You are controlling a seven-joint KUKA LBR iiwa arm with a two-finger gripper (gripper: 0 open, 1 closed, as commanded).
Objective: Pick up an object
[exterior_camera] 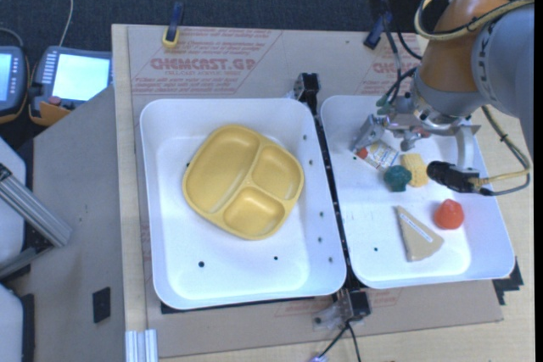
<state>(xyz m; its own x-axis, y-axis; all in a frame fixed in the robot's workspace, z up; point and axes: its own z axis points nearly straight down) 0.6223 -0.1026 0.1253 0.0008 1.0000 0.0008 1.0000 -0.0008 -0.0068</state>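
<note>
My gripper (379,131) hangs low over the far left part of the right bin (373,258), under the grey and orange wrist. Just below it lies a small white and red packet (378,156); whether they touch I cannot tell. Beside the packet sit a teal lump (396,177) and a pale yellow block (414,166), close together. Further toward the front, an orange-red ball (450,214) and a beige wedge (417,235) lie apart from the gripper.
The left bin (161,182) holds a yellow divided plate (244,181) near its middle. A raised rim (329,182) runs between the two bins. Blue and yellow clamps sit on the cardboard behind the bins.
</note>
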